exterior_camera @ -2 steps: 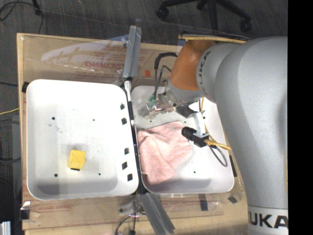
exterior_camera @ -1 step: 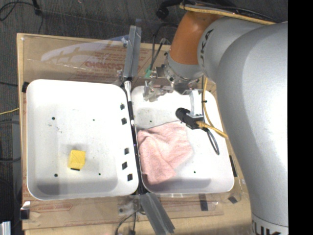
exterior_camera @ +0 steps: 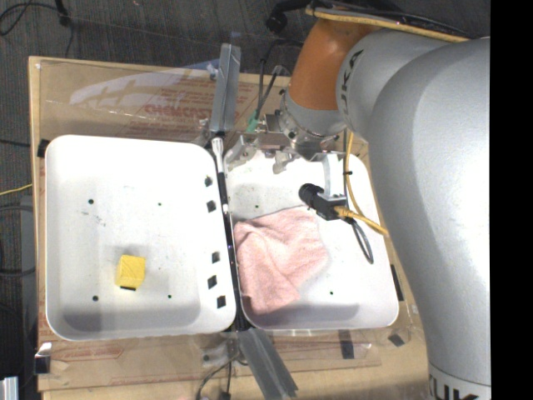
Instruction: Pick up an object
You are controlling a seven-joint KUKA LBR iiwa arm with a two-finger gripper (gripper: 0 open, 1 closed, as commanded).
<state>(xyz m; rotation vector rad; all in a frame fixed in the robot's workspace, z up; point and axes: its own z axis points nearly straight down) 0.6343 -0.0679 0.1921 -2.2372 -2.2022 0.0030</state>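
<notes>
arm [exterior_camera: 433,140] cut off right, hides right bin [exterior_camera: 366,307] rim

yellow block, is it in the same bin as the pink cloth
No, the yellow block lies in the left bin, while the pink cloth lies in the right bin.

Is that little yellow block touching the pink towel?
Apart. The camera view shows the yellow block in the left bin and the pink towel in the right bin.

We see a thick, smooth light-grey arm [exterior_camera: 425,182] with a glossy orange band [exterior_camera: 326,61] above the wrist. Below the band sits a metallic gripper [exterior_camera: 262,144] assembly. A yellow cable [exterior_camera: 360,207] and a black cable loop [exterior_camera: 365,240] hang beside a black connector [exterior_camera: 315,197].
</notes>
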